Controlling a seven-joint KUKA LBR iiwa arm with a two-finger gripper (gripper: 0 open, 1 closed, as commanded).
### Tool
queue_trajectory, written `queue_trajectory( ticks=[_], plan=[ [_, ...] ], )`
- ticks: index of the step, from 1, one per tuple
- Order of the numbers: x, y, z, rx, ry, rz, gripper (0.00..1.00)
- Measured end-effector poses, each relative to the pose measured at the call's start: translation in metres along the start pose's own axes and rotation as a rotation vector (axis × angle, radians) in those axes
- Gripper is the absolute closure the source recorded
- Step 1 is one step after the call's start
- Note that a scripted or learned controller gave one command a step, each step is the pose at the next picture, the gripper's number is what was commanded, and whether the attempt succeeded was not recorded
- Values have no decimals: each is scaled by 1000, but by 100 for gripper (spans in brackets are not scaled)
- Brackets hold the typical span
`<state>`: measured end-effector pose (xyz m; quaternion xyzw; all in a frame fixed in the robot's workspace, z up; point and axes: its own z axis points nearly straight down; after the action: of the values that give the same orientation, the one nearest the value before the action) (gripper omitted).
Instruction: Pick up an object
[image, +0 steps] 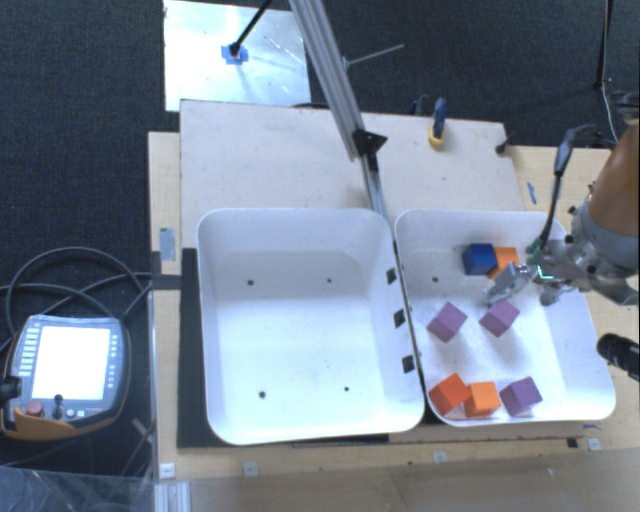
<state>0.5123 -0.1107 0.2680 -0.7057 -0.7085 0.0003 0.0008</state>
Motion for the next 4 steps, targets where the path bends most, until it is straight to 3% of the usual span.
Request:
queue_trajectory(
  ticks=[1, 4],
  plan=[
    [0, 1, -2, -4, -1, 2, 0],
    [6, 0, 146, 2, 1, 2, 0]
  ],
)
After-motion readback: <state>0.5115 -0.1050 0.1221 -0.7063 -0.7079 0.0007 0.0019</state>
